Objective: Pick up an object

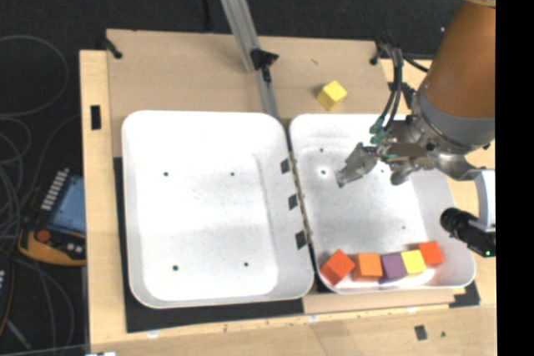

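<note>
The gripper (pixel 373 166) is being held spread and empty over bare floor of the right bin (pixel 367 217); the blocks (pixel 382 264), crowded against the near wall, are likely being missed.

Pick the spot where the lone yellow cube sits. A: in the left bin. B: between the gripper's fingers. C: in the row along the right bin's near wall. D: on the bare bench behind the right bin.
D: the yellow cube rests on the bench, beyond the right bin.
</note>
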Tool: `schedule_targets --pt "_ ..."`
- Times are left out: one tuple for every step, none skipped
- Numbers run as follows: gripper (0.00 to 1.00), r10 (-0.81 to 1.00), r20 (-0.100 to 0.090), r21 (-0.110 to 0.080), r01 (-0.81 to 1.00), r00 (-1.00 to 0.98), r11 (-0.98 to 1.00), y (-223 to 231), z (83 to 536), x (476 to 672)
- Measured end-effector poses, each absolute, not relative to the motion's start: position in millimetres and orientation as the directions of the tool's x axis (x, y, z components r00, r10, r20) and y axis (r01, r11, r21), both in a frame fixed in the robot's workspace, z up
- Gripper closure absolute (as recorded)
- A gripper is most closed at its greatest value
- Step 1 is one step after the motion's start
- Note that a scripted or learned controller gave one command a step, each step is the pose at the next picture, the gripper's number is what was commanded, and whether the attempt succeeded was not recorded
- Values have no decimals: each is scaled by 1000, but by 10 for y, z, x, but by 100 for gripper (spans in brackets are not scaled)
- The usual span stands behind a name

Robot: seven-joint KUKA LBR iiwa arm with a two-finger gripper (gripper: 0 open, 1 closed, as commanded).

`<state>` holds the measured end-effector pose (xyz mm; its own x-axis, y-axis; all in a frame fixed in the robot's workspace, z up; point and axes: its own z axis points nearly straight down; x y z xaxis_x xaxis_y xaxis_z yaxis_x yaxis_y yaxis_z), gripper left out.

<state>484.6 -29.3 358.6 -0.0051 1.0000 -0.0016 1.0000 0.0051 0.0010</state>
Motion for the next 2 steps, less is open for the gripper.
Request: schedule_targets --pt "0 1000 -1 1 1000 -7 7 -292 3585 4845" --pt "0 1000 -1 -6 1000 0 0 -190 2795 4837"
